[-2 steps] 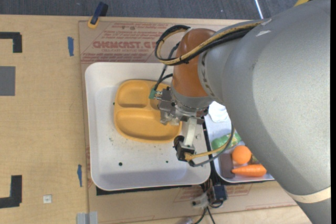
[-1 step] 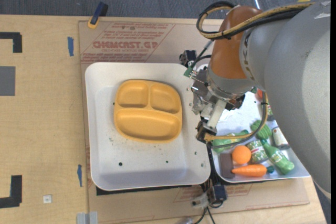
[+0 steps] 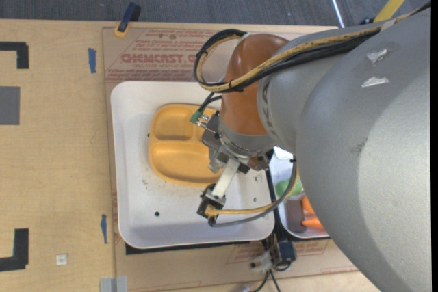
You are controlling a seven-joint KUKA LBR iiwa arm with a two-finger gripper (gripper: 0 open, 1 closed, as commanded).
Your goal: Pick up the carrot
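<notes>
Item: KUKA arm over two white bins, carrot pick not yet made.

Detail: one gripper, hanging over the left bin at the right edge of the yellow divided plate; seen from above under the wrist, so whether it is open or closed cannot be told, and nothing can be seen held in it. One carrot, an orange sliver in the right bin, mostly covered by the arm and well apart from the gripper. One green item, kind unclear, just above the carrot in the same bin. Count: two bins, one plate, one carrot, one green item. Judgement: the gripper stands over the wrong bin, so it must cross to the right one before any grasp; the green neighbour could get in the way of the pick.
</notes>
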